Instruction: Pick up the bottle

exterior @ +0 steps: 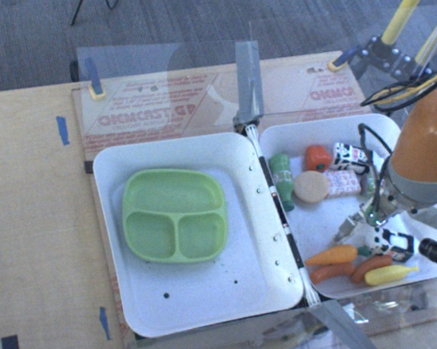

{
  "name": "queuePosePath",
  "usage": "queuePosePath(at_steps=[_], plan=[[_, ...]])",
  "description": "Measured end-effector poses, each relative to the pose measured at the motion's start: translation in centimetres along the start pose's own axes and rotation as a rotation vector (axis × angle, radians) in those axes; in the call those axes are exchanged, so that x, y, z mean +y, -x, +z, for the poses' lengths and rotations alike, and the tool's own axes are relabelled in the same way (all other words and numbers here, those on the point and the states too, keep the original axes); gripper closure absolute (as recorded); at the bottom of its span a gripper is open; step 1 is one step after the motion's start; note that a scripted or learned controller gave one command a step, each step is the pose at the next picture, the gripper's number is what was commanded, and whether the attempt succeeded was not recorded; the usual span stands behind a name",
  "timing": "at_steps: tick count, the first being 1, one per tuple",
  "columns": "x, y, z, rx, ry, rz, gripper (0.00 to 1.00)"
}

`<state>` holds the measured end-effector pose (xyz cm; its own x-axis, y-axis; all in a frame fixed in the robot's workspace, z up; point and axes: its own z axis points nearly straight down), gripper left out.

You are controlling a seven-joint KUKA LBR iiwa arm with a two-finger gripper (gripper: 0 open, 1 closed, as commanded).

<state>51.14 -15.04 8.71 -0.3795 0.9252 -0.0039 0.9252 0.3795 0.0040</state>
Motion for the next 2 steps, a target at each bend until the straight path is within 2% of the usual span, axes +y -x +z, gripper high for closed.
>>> queuePosePath(at_steps=[1, 2], plan=[[-1.4, -4.7, 0.0, 0.002, 0.001, 0.020, 0.00], [-2.3, -2.0, 0.0, -0.001, 0.005, 0.058, 0.00]])
